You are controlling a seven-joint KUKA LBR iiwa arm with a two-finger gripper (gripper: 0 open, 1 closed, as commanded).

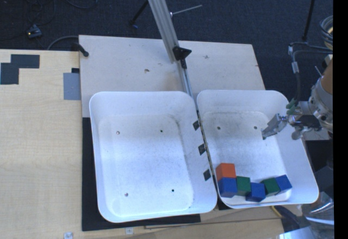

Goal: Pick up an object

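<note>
Camera view looks down at a slant on a desk carrying two shallow white bins side by side. The left bin shows a bare, speckled floor. The right bin holds a cluster of small blocks along its near edge: an orange block touching a blue block just below it, then a green block, another blue block, a second green block and a third blue block, all packed close in a row. The claw hangs over the right bin's far right side, well apart from the blocks, with nothing between its fingers; how wide it stands I cannot tell. A slanted metal rail rises from the desk behind the bins.
</note>
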